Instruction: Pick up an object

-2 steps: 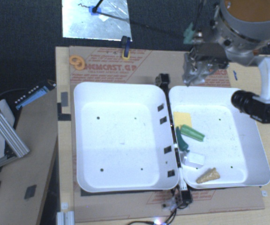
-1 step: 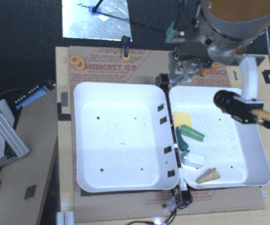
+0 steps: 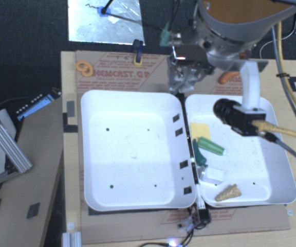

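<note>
Your gripper (image 3: 183, 81) hovers over the bins' far edge; you cannot tell its state. In the right white bin (image 3: 279, 163) lie a green cylinder (image 3: 210, 146), yellow square (image 3: 200, 131), white block (image 3: 213, 176) and tan wedge (image 3: 228, 192).

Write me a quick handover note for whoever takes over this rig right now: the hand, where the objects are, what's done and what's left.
Hand: raised over the back rim where the two bins meet, above the bench; nothing seen between its fingers, and their state cannot be told from this view.
Objects: all in the right bin, along its left side: a yellow block, a green cylinder, a dark green piece, a white block and a tan piece near the front.
Done: no pick yet; every object lies in the bin.
Left: descend on one object, close on it and lift it.
</note>
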Available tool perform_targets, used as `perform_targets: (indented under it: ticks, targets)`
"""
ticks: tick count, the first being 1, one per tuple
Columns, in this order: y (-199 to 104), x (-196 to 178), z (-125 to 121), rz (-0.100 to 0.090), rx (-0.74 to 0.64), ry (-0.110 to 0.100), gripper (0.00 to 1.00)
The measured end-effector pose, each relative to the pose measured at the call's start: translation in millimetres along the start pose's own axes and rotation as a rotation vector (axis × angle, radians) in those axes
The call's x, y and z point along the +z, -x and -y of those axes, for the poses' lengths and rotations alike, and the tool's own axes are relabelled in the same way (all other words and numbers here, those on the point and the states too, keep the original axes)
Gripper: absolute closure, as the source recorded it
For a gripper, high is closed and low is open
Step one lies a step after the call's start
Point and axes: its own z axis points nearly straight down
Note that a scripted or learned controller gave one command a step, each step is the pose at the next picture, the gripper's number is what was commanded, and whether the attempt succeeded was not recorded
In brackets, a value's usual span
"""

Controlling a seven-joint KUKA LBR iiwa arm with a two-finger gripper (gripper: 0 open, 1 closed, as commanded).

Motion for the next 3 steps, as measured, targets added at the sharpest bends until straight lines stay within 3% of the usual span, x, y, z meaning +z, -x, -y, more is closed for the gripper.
perform_targets:
  ticks: [2,3]
  targets:
    - [-51,3,-1,0.001,0.001,-0.001,1.00]
    - [-52,-8,-1,-0.001,0.000,0.001,1.00]
